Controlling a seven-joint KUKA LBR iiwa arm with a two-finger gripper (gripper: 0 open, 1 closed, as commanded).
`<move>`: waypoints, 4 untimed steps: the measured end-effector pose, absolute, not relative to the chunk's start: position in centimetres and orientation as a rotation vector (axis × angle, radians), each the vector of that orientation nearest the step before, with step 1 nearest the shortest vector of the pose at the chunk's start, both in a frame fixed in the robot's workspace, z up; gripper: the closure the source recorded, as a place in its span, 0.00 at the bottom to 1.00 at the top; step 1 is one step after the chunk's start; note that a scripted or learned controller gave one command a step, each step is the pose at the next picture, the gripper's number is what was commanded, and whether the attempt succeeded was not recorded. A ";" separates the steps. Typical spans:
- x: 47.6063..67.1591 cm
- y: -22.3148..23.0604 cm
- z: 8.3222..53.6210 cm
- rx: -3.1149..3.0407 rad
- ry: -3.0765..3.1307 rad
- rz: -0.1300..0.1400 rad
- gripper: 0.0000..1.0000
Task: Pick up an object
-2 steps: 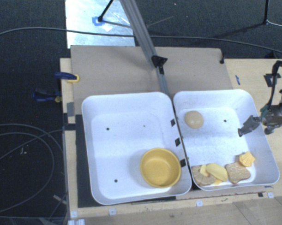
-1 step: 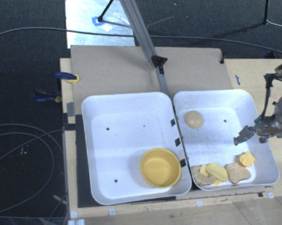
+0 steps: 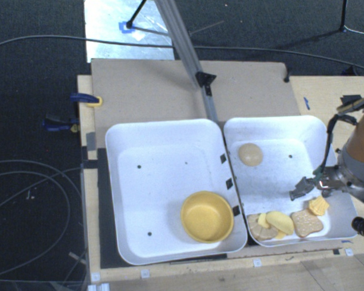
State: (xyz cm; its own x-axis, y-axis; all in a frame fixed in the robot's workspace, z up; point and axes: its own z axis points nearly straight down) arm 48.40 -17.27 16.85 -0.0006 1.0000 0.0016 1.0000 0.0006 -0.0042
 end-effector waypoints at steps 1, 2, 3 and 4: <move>48.5 -18.2 11.2 -2.221 -2.221 0.001 0.00; 48.7 -18.2 12.5 -2.224 -2.226 -0.003 1.00; 49.6 -18.0 18.7 -2.221 -2.233 -0.006 1.00; 49.8 -18.0 24.1 -2.222 -2.233 -0.006 1.00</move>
